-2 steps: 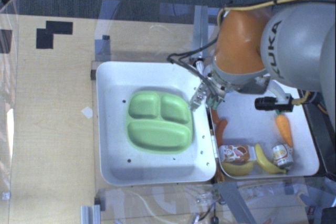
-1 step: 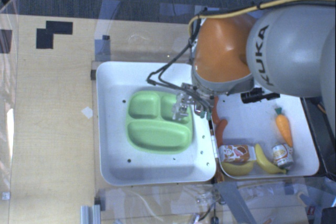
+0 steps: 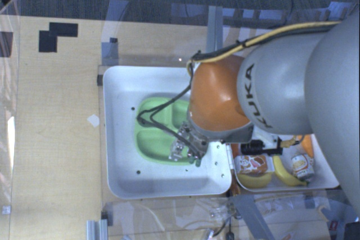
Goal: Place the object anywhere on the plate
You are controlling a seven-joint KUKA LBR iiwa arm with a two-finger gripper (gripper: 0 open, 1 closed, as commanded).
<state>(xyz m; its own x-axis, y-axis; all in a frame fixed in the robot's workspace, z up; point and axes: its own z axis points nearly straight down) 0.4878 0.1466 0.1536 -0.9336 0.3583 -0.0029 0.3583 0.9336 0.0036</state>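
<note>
A light green plate (image 3: 151,137) with a divider lies in the left white bin (image 3: 121,121). My gripper (image 3: 183,152) hangs over the plate's right part, near its front rim. The orange band and grey arm hide much of the plate's right side. I see no object between the fingers, and their state is hidden by the wrist hardware.
The right bin (image 3: 332,180) holds several food items: a banana (image 3: 287,174), a can (image 3: 302,164), a brown package (image 3: 252,164) and an orange thing (image 3: 307,146). The big grey arm covers most of that bin. Black cables (image 3: 160,115) loop over the plate. A wooden bench surface lies at left.
</note>
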